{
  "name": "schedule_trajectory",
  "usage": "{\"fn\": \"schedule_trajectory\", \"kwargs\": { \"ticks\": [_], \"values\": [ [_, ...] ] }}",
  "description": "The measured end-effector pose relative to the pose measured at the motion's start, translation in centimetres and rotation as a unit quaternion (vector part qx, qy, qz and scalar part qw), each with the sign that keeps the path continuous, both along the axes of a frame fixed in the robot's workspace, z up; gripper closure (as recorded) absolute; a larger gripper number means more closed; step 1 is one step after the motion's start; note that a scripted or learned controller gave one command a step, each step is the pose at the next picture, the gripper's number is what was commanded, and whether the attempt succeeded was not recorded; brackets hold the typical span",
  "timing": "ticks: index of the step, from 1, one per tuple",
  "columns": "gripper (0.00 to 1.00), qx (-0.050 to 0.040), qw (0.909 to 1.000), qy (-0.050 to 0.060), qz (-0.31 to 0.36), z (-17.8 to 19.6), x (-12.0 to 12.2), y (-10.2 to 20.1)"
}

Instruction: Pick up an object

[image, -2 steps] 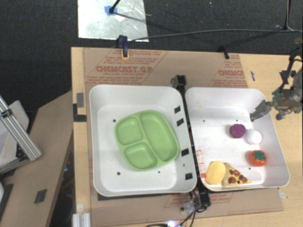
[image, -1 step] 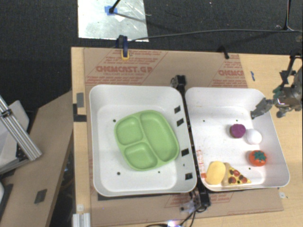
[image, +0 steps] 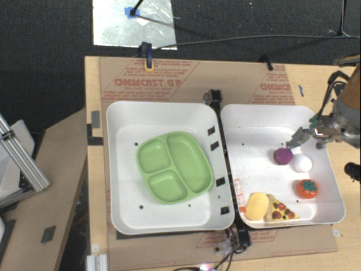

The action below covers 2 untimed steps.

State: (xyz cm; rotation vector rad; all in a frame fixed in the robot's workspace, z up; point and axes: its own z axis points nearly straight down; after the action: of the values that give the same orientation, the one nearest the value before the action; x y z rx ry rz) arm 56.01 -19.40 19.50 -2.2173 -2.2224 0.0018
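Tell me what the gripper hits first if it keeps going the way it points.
Probably the purple ball. The gripper points down-left in the right bin, and the ball lies just past its tip. Height is unclear from this view, so it might pass above.

Arm (image: 345,114) cut off by the right edge, gripper (image: 299,137) fingers too small and blurred to tell their spread, metal frame (image: 20,154) cropped at the left edge
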Motion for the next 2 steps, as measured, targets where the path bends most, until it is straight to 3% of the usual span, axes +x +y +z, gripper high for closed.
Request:
{"fn": "schedule_trajectory", "kwargs": {
  "ticks": [2],
  "values": [
    [0.0,-0.0004,1.0,-0.001,-0.001,-9.3,0.7,-0.3]
  ]
}}
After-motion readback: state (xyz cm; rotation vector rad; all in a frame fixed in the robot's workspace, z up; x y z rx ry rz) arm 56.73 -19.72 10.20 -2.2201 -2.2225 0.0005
